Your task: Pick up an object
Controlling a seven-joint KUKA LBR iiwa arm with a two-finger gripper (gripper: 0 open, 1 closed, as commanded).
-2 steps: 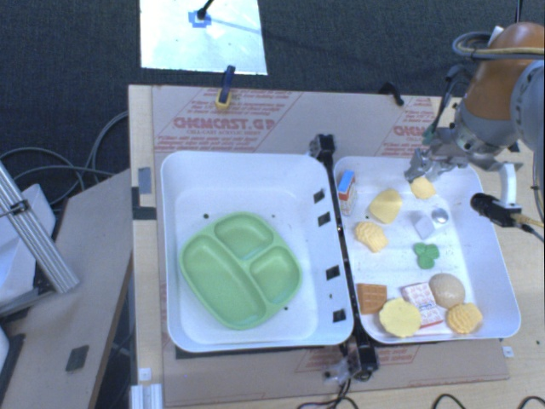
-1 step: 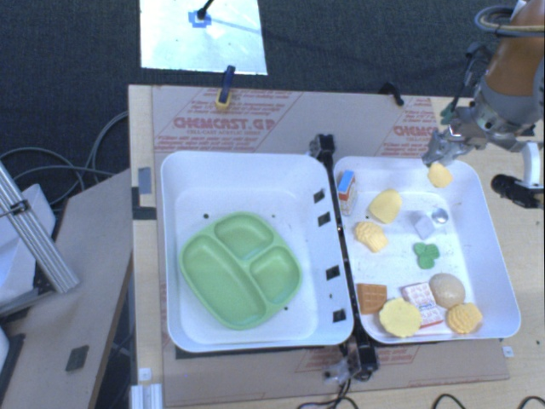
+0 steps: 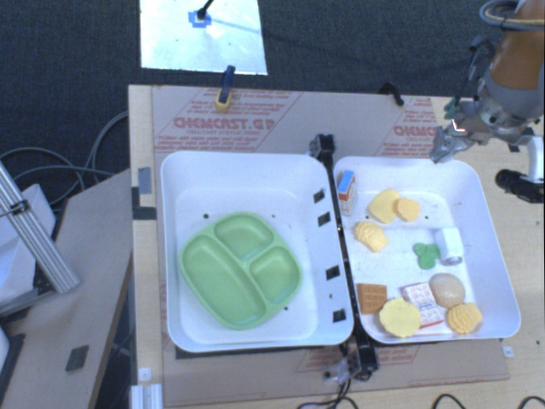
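The right bin (image 3: 485,220) holds several toy foods. Among them are a small carton (image 3: 346,190), two yellow slices (image 3: 385,205), a ridged yellow piece (image 3: 370,235), a green piece (image 3: 424,254) and a white cylinder (image 3: 449,245). Along the bin's near side lie an orange waffle square (image 3: 372,297), a yellow disc (image 3: 400,318), a red-and-white packet (image 3: 421,299), a beige lump (image 3: 447,290) and a yellow ridged round (image 3: 465,318). My gripper (image 3: 444,148) hangs above the right bin's far rim, apart from all of them and with nothing seen in it.
The left bin (image 3: 196,173) holds a green divided tray (image 3: 241,268). Black clips (image 3: 324,220) line the seam between the bins. A yellow-and-blue clamp (image 3: 226,88) sits at the board's far edge. Cables (image 3: 51,173) and a metal rail (image 3: 30,228) lie to the left.
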